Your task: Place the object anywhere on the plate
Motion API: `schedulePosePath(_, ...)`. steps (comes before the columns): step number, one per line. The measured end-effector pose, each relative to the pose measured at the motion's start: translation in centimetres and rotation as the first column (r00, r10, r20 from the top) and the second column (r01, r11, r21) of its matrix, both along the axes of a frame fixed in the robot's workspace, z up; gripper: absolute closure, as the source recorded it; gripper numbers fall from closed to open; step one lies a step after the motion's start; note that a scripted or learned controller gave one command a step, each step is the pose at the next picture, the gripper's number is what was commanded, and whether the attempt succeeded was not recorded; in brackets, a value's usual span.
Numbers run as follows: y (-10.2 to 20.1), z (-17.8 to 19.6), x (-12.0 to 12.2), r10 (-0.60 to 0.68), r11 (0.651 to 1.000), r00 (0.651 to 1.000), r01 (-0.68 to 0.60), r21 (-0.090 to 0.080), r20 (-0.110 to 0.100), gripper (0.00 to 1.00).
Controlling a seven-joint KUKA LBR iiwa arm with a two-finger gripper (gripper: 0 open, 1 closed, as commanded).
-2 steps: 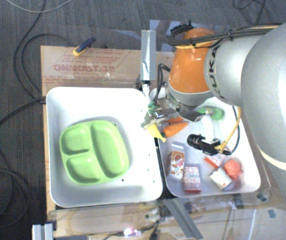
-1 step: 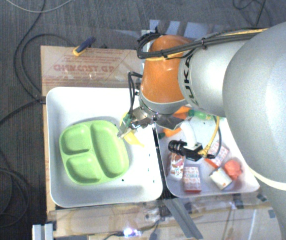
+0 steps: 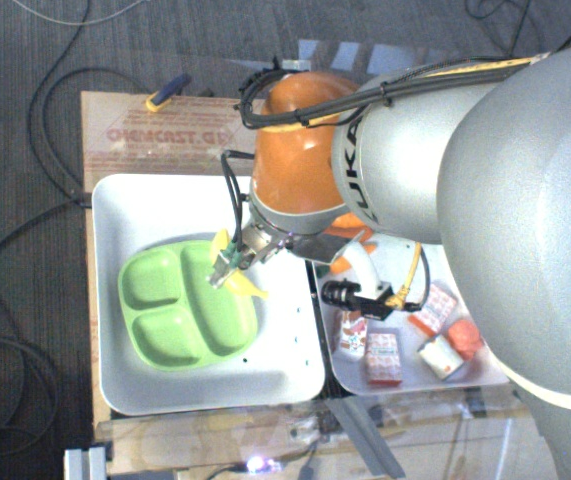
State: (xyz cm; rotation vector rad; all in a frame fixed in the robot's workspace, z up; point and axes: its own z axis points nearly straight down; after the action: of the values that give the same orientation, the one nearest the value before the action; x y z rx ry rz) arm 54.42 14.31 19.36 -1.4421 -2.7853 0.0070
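1. The green plate lies in the left bin.
2. The gripper is over the plate's right edge, pinching a yellow object.
3. Small boxes lie in the right bin.

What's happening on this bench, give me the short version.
A grey KUKA arm reaches in over the left white bin, which holds a green divided plate. Its end effector hangs at the plate's right edge, with a yellow object right beneath it, lying at that edge. Whether it is gripped cannot be told. The right bin holds small packaged items.
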Motion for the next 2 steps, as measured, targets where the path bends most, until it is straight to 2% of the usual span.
schedulePosePath(1,0.0,0.0,0.0,0.0,1.0,1.0,0.0,0.001,0.0,0.0)
schedulePosePath(2,-0.07,0.52,0.07,-0.001,1.0,1.0,0.001,0.0,-0.008,1.0)
